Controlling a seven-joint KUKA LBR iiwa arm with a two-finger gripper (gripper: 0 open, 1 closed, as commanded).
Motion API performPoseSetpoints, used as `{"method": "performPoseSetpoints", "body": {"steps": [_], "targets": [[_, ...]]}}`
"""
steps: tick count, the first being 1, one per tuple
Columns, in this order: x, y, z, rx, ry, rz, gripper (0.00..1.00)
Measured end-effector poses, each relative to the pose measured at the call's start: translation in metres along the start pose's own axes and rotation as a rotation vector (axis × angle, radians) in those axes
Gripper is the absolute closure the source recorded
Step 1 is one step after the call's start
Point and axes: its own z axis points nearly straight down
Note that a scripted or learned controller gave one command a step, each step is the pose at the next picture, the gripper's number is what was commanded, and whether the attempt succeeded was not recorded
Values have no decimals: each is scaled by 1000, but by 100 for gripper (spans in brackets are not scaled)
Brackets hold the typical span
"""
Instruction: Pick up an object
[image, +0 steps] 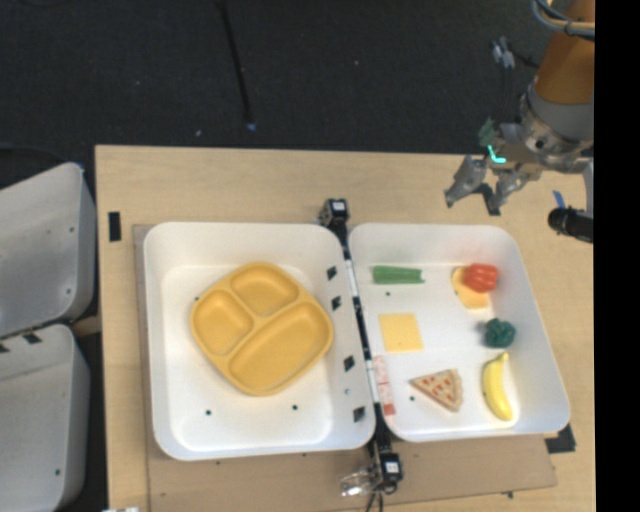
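Gripper (480, 192) open, empty, above bench (250, 180)

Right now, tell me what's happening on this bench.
The arm's gripper hangs open above the far edge of the right bin, holding nothing. That bin holds a green strip, a red pepper, a cheese slice, broccoli, a pizza slice and a banana. The left bin holds a yellow divided plate.

Robotics lab test bench, plain tan wooden board (250, 185) bore two shallow white plastic bins (165, 420) clipped side by side, toy plastic food laid out, dark floor (150, 70) lay around.
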Motion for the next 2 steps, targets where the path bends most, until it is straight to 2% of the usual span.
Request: {"method": "performPoseSetpoints", "body": {"steps": [1, 2], "targets": [[0, 0, -1, -2, 0, 0, 0], [8, -4, 50, 3, 1, -1, 0]]}}
